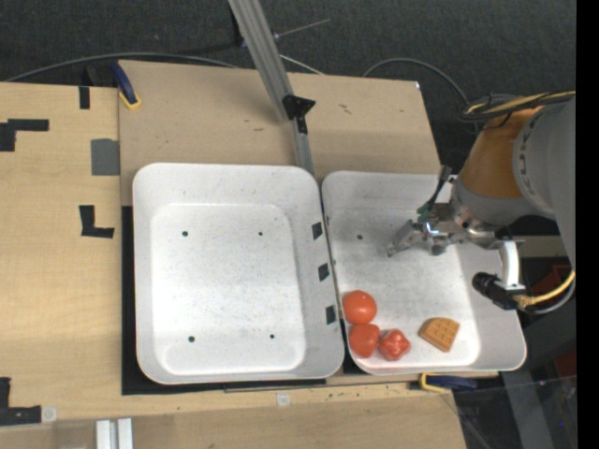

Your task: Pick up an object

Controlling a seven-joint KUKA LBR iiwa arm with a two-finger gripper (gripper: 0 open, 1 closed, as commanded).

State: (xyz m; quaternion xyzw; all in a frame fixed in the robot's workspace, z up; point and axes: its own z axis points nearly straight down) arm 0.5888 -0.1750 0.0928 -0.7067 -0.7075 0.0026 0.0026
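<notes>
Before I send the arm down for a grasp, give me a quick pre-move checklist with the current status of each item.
1. Targets in reach: ok. Two tomatoes, a red pepper and a cracker lie in the right bin.
2. Gripper over a target: not ok. It sits mid-bin, above bare floor, away from the items at the near edge.
3. Gripper free of load: ok. Nothing sits between the fingers.
4. Easy single pick: not ok for the tomatoes and pepper, which are clustered; ok for the cracker, which lies apart.
5. Wall clearance: cannot tell. The tomatoes sit close to the bin's left wall.
</notes>
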